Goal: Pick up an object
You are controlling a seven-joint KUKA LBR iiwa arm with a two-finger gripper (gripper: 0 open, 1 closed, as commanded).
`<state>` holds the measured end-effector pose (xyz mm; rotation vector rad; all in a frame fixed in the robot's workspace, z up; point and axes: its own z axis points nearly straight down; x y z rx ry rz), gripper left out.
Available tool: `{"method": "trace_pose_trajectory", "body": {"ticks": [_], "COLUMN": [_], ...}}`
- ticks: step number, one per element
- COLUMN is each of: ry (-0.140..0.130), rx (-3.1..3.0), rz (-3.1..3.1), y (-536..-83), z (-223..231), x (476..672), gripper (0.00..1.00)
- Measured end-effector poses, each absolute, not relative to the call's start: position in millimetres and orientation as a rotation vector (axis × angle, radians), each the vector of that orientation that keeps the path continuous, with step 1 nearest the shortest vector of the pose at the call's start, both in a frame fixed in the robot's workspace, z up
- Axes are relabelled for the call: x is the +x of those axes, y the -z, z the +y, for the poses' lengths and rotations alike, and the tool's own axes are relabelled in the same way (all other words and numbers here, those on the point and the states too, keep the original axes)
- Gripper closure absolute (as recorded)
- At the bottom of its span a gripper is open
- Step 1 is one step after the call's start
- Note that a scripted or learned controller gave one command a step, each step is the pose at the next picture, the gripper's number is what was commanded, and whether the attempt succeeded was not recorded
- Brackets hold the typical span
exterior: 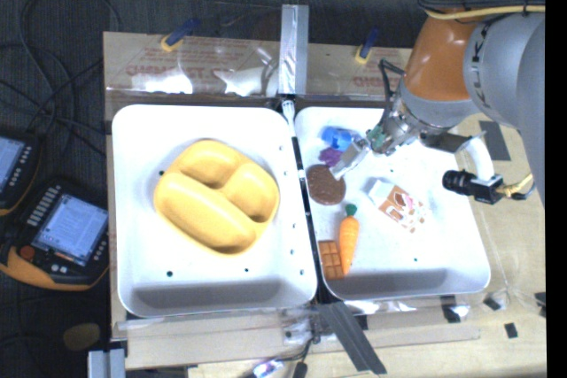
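Two shallow white bins sit side by side on the bench. The left bin (133, 190) holds the largest item, a big yellow bread-shaped object (217, 195) lying near its middle. The right bin (443, 261) carries the smaller things: a white box with a printed picture (399, 204) right of centre, an orange carrot (348, 241) toward the near edge with a small waffle-like block (330, 258) touching its left side, a round brown disc (324, 185) against the left wall, a blue piece (337, 137) at the far side and a purple piece (330, 157) just near of it. The grey arm (483, 57) reaches in from the right; its gripper (350, 158) hangs just beside the purple piece and disc, and whether it is spread or pinching cannot be told. The bench (142, 57) under the bins is brown board on dark carpet; a handheld controller (58, 230) lies on the floor at left.
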<state>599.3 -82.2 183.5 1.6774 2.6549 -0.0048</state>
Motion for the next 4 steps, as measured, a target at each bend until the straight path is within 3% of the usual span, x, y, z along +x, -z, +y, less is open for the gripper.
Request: {"method": "trace_pose_trajectory", "body": {"ticks": [1, 2, 3, 4], "ry": [-0.001, -0.005, 0.005, 0.003], "rx": [1.575, 1.574, 1.150, 1.424], "rz": [2.710, 2.708, 2.924, 2.801], "y": [-92, -101, -183, -253], "z": [-105, -105, -75, -24], "x": [485.4, 486.6, 498.1, 531.2], "gripper": [0.00, 1.00, 1.00, 1.00]}}
